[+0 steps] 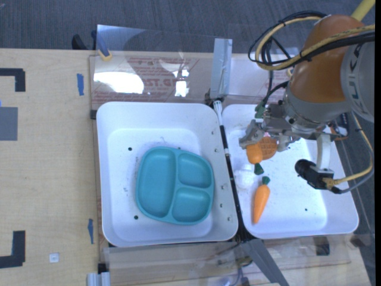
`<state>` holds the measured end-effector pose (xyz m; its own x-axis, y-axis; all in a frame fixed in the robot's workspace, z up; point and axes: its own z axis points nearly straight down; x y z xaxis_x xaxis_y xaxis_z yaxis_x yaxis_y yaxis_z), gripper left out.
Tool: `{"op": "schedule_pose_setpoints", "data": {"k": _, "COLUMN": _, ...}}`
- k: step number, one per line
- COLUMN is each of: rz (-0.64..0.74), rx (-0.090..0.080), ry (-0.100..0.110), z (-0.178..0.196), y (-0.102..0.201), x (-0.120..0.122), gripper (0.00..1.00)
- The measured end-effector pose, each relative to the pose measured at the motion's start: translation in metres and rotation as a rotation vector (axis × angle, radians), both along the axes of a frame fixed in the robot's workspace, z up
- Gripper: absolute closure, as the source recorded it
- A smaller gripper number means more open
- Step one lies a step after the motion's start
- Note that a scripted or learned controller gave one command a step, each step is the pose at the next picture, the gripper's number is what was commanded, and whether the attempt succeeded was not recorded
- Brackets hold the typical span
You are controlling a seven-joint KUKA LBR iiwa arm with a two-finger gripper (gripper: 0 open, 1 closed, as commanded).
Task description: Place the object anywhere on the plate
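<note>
The grey arm with its orange band reaches over the right-hand shallow white bin (333, 219), and its pincer (265, 137) sits low over a round orange toy fruit (262, 151) near that bin's left wall. The fruit lies directly under the fingers and partly hidden by them; whether they are spread or clamped on it cannot be told from this slanted look. Just below lie a small white lump (244, 176) and an orange plastic carrot with a green top (261, 199), both resting on the bin floor, the carrot close to the fruit.

The teal plastic plate with three compartments (175, 185) sits in the left-hand white bin (113, 130), apart from everything in the right one, with the raised rims of both bins between.

Judging from this, the grasp is the weak point. A round, smooth fruit may squirt out of a narrow hold, especially if caught off-centre. The carrot's leafy tip is near enough to be nudged or pinched along. On the way across, a low carry could clip the shared rims and knock the fruit loose before it reaches the plate.
</note>
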<state>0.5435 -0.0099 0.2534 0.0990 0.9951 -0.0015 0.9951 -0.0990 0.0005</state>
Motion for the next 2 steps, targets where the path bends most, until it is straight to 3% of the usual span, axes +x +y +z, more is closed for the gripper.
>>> {"op": "schedule_pose_setpoints", "data": {"k": 1, "rz": 0.000, "rx": 0.000, "ry": 0.000, "z": 0.000, "y": 0.000, "x": 0.000, "gripper": 0.00}}
{"op": "schedule_pose_setpoints", "data": {"k": 2, "rz": 0.002, "rx": -0.001, "ry": -0.004, "z": 0.010, "y": 0.000, "x": 0.001, "gripper": 1.00}}
